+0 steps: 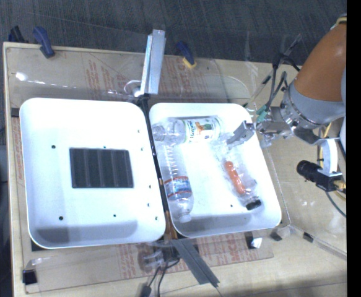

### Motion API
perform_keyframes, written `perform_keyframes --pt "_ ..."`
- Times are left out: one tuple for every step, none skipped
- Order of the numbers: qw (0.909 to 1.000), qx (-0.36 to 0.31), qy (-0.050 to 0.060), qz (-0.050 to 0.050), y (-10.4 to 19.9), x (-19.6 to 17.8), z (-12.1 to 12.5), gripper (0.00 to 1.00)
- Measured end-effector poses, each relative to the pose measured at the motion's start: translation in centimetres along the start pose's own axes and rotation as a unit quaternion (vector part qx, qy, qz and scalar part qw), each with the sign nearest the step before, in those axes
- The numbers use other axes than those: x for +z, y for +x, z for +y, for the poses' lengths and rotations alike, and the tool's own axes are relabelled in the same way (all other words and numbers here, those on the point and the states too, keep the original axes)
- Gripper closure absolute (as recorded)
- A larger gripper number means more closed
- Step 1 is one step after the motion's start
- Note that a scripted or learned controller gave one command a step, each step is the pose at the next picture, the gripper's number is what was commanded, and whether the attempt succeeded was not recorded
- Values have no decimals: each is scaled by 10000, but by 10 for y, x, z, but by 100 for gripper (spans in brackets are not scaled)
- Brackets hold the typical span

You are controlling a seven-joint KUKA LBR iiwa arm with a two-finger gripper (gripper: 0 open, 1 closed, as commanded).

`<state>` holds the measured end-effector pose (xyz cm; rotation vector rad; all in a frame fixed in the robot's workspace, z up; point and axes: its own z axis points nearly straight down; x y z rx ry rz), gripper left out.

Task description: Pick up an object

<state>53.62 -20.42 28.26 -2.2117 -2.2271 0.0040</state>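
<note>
The right white bin (268, 193) holds three clear plastic bottles, all lying down. One with a green and white label (195, 130) lies across the far end. A second with a blue and red label (177, 187) runs along the left wall. The third, with orange contents and a black cap (239, 179), lies near the right wall. My gripper (242, 133) hangs over the bin's far right corner, just right of the green-label bottle and above the orange one. Nothing shows in its grasp.
The left white bin (44, 129) has a dark slatted panel (101, 167) in its floor. A metal bar (152, 60) stands behind the divide between the bins. Blue clamps (44, 42) grip the far board edge. Cables and a black fitting (316, 173) sit right of the bins.
</note>
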Motion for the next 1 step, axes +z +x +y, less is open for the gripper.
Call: perform_keyframes --pt "9985 -549 2 4 -5 57 16 0"
